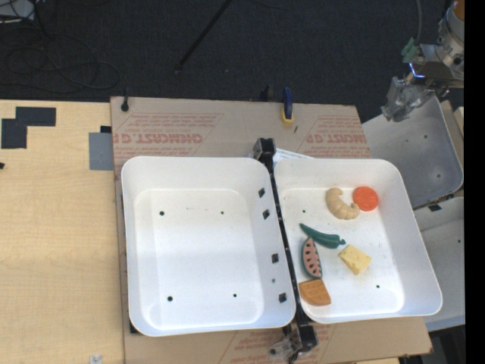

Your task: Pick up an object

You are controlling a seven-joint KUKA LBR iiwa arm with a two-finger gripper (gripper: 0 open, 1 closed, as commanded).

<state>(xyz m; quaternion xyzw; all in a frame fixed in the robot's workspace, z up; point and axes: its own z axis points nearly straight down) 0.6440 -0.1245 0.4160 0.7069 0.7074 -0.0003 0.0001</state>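
Right bin [413,279] holds small toy foods: croissant [342,203], orange disc [366,198], green pepper [321,236], watermelon slice [311,258], cheese wedge [355,259]. They look light, rigid, slick; pinch the cheese's flat sides. End effector [399,101] waits at upper right, state unclear.

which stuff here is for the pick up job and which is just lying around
For the job: gripper; orange round slice; beige croissant; green pepper; watermelon slice; yellow cheese wedge; orange bread piece.

Lying about: blue clamp; cardboard sheet.
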